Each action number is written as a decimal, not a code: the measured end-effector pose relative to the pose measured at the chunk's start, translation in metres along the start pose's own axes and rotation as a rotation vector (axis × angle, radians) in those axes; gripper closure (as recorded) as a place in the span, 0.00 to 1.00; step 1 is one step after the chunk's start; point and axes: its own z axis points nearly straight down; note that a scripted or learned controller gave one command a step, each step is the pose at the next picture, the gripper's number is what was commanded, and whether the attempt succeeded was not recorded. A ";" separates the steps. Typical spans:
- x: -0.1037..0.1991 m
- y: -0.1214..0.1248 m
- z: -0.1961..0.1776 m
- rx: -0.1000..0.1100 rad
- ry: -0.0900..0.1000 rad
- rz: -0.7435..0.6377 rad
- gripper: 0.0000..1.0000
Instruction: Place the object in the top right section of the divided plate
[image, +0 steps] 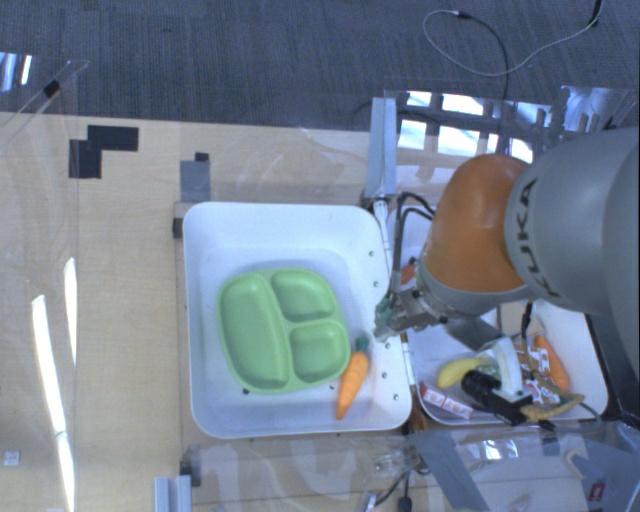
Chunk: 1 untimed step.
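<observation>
Gripper (388, 318), finger state indiscernible, poised at the bin wall; carrot (351, 380) lies just below-left of it, touching the divided plate (280, 330). Risk: grasp slips as rim crowds the carrot

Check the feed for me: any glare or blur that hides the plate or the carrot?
Camera view: even, soft lighting; the green divided plate and carrot are sharp and free of glare. Bright streaks of reflection sit on the bench at far left and on the metal frame at top, away from the left bin.
</observation>
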 end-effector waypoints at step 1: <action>-0.053 -0.017 -0.168 0.000 -0.002 -0.215 1.00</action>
